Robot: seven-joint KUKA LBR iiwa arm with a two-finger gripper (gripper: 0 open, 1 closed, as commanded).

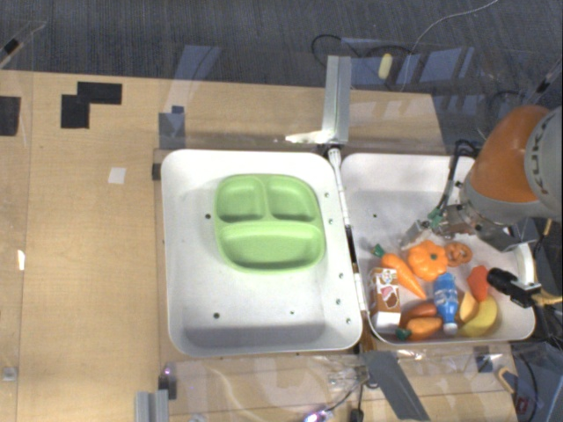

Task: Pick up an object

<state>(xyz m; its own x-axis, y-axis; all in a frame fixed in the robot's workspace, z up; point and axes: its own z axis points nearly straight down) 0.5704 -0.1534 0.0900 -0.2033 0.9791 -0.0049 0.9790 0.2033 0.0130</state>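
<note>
**Toy food heaped in the right bin, gripper poised above it**

Toy food lies in a cluster at the 5 o'clock corner of the right bin. The gripper hangs over that bin's middle, just at 12 o'clock of the pile; whether it is open or closed I cannot tell, and nothing shows between its tips. Nearest it sits an orange pumpkin, round, with a small brown cookie at its 3 o'clock. A carrot runs its long axis from 11 to 5 o'clock, its narrow end at 5 o'clock. Below it, a blue bottle stands roughly 12 to 6, beside a yellow banana and a small carton.

At 9 o'clock, the left bin holds a green divided plate. Both bins rest on a pale wooden bench; dark grey carpet lies beyond at 12 o'clock.
</note>
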